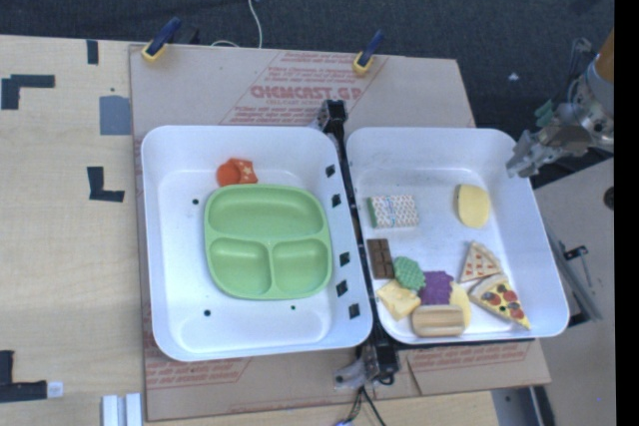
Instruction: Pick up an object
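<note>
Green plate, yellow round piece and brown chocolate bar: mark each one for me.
Green plate [268,241], camera view, middle of the plate where the dividers meet.
Yellow round piece [473,206], camera view, its centre.
Chocolate bar [380,257], camera view, middle of its top face.

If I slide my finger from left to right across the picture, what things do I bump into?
Orange toy → green plate → brown chocolate bar → purple toy → yellow round toy → pizza slice → gripper.

hand [527,158] hovers over right bin's [519,205] edge.
</note>
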Robot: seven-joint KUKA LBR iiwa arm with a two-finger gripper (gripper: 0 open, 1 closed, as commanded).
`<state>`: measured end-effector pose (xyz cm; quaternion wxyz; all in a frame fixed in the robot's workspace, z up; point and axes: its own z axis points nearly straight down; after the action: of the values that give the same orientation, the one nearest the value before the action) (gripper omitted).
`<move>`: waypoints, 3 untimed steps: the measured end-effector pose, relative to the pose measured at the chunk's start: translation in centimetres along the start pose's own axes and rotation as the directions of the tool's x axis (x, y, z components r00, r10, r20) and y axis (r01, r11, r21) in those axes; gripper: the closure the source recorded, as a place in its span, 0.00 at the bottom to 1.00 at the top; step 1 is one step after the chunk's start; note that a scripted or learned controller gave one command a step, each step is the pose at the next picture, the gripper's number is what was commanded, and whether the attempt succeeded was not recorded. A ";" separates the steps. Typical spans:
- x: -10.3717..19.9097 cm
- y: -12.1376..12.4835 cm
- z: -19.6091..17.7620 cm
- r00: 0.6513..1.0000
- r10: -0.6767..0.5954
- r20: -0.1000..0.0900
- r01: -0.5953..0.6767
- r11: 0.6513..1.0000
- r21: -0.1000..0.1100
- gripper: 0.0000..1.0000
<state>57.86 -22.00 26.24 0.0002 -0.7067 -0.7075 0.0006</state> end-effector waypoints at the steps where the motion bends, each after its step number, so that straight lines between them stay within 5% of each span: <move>1: -0.1 8.9 13.3 1.000 -0.003 -0.003 0.003 1.000 0.009 0.00; 2: 4.0 3.6 14.9 1.000 -0.001 -0.003 0.001 1.000 0.007 0.00; 3: 12.1 9.2 17.8 1.000 -0.008 -0.002 0.008 1.000 -0.004 0.00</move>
<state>67.06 -9.88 8.43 -0.0005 -0.7039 -0.7103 -0.0015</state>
